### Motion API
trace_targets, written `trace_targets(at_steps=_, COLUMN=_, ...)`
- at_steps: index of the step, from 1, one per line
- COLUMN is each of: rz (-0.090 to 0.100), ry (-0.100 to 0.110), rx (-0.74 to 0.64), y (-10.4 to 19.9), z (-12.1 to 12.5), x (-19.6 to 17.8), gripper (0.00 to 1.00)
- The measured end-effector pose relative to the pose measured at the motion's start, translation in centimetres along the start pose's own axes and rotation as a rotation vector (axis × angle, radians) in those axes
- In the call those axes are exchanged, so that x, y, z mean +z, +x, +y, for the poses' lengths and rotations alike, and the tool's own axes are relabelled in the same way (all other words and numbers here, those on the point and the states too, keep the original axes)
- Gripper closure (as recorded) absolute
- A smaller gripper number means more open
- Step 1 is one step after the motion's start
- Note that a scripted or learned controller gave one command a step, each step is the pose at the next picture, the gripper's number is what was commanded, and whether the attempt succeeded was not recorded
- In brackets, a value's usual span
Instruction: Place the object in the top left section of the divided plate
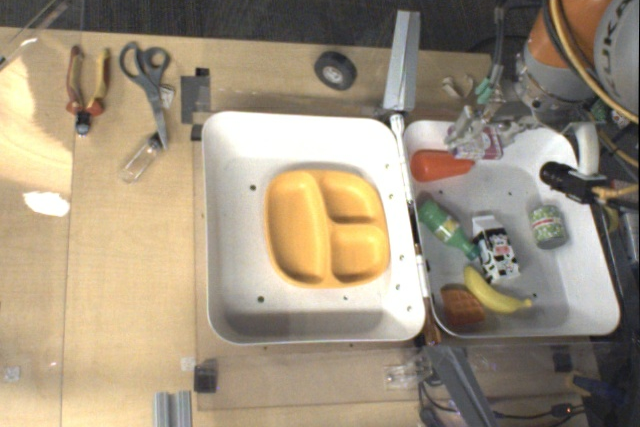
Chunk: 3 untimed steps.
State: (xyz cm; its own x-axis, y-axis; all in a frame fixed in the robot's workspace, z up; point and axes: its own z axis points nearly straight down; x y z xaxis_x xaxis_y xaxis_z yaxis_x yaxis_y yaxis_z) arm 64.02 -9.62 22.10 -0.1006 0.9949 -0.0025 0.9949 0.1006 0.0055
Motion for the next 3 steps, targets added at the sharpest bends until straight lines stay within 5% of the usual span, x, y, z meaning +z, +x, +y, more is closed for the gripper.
trace_targets(at_steps=1, rz=0.003, ry=0.001, rx=-0.015, y=6.4, z=0.4, x=2.1, gripper=1.00)
trace_targets(at_steps=2, rz=0.003, ry=0.001, rx=-0.125, y=14.4, z=-3.0, x=3.6, gripper=1.00)
trace_targets(at_steps=3, rz=0.003, ry=0.001, rx=-0.124, y=14.3, z=-2.9, x=3.5, gripper=0.00)
